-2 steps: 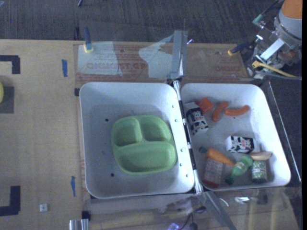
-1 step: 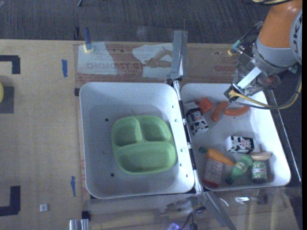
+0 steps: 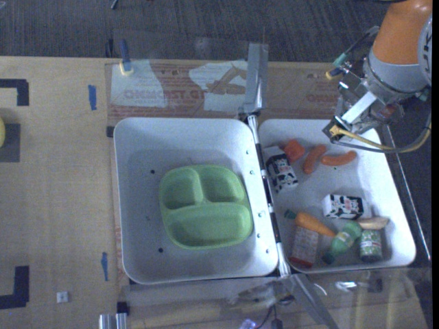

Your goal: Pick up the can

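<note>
Two shallow white plastic bins: left bin [image 3: 130, 204], right bin [image 3: 401, 232]. Pale green sectioned plastic plate [image 3: 204, 206], uniformly coloured, in the left bin. In the right bin: at 10 o'clock, two small cartons patterned in black-and-white cow patches, one [image 3: 282, 172] by the left wall and one [image 3: 343, 206] toward the centre; at 12 o'clock, three orange-red toy sausages [image 3: 315, 157]; at 6 o'clock, an orange toy carrot [image 3: 314, 223], a brown-and-red flat packet [image 3: 305, 245], a green bottle [image 3: 342, 240] and a green-labelled small can [image 3: 371, 245]. Arm band [image 3: 405, 22]: orange. Bench [image 3: 55, 204]: light tan wood with blue tape marks [image 3: 92, 96].
</note>
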Robot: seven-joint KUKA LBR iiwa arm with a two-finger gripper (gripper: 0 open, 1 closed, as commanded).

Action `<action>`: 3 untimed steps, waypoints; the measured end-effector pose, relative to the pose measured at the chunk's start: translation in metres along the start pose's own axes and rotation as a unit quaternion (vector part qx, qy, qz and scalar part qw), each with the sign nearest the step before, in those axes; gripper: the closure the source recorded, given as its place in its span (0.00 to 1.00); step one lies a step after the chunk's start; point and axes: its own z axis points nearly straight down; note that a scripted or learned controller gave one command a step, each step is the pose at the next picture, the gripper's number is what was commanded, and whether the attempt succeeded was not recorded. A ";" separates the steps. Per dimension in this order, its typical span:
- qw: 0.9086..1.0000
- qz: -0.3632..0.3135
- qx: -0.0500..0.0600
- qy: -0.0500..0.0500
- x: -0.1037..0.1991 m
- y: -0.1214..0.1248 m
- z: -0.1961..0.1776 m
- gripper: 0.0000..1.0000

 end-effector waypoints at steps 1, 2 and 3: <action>1.000 -0.001 0.000 0.000 0.001 0.000 -0.010 1.00; 1.000 -0.002 -0.001 0.000 0.001 0.000 -0.020 1.00; 1.000 0.000 -0.001 0.001 0.069 -0.031 -0.139 1.00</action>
